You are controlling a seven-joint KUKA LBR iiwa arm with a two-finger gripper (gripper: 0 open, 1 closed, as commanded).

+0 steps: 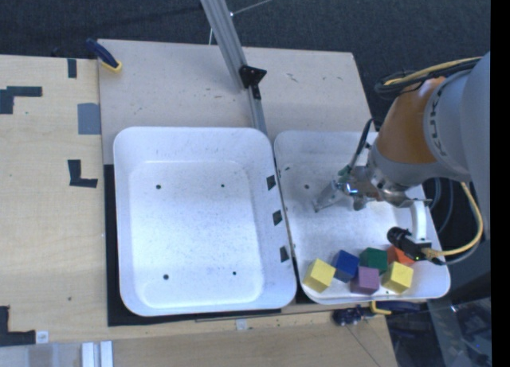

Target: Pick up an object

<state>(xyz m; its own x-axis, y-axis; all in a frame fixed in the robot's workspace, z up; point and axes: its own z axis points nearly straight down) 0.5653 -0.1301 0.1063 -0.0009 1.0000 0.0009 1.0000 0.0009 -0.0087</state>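
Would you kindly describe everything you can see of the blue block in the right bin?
The blue block is a small cube with a matte, evenly coloured surface, sitting flat on the floor of the right bin near its front edge. It sits in a tight cluster, with a yellow block on one side, a purple block in front and a green block beside it; it seems to touch these neighbours. The gripper is farther back in the bin, well clear of it.

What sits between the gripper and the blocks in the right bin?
Nothing: in the camera view, bare white bin floor separates the gripper from the blocks clustered at the bin's near edge.
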